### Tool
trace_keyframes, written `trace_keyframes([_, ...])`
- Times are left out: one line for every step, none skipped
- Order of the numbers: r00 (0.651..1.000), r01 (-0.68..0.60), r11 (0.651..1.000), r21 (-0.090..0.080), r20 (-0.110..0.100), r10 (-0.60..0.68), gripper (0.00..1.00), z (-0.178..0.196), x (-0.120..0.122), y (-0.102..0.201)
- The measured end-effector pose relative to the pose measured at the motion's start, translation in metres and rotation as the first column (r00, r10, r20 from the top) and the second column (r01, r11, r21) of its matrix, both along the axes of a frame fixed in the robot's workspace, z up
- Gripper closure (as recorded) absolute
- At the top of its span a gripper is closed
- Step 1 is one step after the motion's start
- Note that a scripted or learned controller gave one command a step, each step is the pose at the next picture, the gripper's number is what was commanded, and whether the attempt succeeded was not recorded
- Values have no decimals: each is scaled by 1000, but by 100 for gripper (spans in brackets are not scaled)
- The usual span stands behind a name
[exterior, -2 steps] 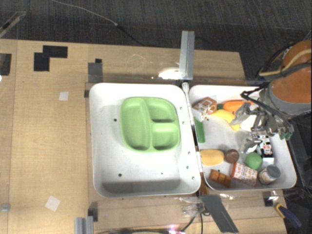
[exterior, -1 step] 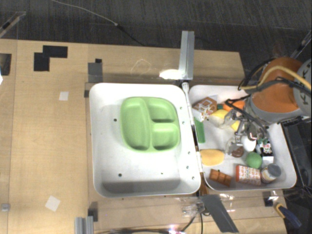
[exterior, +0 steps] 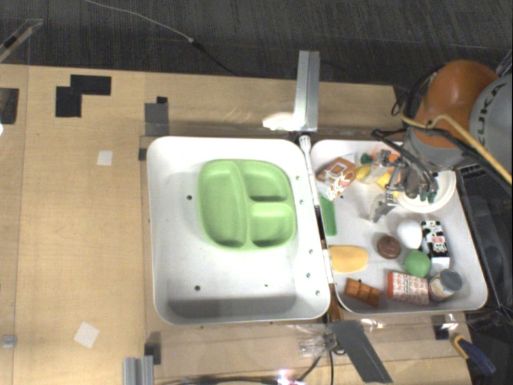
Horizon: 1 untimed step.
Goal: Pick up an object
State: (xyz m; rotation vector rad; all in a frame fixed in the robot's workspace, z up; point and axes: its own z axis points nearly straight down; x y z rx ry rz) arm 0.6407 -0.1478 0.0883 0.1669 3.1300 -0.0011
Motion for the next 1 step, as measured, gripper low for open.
trace_keyframes([993,118,993,0,-5,-118,0,0,14,58])
